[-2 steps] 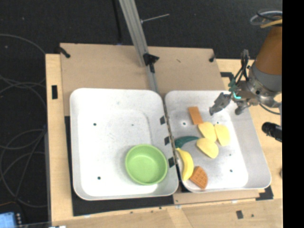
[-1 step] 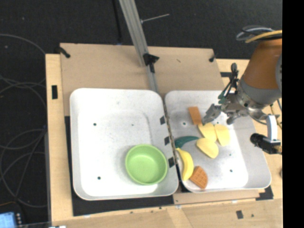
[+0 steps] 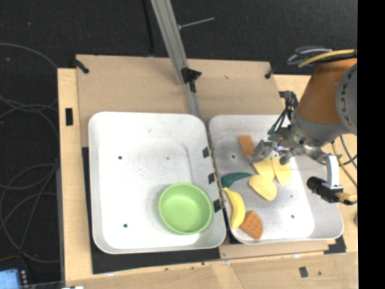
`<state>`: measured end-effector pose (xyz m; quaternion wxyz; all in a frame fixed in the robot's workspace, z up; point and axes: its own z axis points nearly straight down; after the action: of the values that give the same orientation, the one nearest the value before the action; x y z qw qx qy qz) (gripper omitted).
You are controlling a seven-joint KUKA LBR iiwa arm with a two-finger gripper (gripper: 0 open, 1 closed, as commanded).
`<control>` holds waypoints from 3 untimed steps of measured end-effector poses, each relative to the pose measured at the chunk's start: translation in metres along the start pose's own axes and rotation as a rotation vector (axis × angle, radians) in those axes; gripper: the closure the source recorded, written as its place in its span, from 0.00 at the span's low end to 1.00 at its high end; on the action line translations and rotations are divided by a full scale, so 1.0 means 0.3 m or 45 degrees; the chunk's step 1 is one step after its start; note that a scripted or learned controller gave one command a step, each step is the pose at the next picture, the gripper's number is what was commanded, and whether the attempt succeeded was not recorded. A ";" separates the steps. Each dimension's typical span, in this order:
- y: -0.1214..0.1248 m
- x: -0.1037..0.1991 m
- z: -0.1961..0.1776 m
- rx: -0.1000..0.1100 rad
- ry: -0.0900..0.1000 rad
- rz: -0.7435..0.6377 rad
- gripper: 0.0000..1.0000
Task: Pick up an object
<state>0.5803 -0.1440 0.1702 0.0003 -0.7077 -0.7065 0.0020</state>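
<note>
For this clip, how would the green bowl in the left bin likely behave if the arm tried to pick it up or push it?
The green bowl looks like thin plastic, so probably light and stiff. It sits upright on its base, so a push would likely slide it across the smooth white bin rather than tip it. Its rounded, glossy rim may slip from a pinch.

Two white bins: the left bin (image 3: 120,143) speckled grey and holding a light green bowl (image 3: 185,208); the right bin (image 3: 301,218) with a yellow banana (image 3: 235,207), pale yellow pieces (image 3: 264,186), a dark teal piece (image 3: 234,178), an orange block (image 3: 245,146) and an orange waffle-patterned piece (image 3: 252,225); tan bench (image 3: 132,86); orange-banded grey arm (image 3: 322,98) at frame right
</note>
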 end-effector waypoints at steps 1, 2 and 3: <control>0.017 -0.004 0.204 0.001 0.000 0.001 0.00; 0.024 -0.005 0.156 -0.009 0.002 0.006 1.00; 0.061 0.000 -0.034 -0.013 0.002 -0.006 1.00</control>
<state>0.5986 -0.1441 0.1804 -0.0029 -0.7060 -0.7082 -0.0022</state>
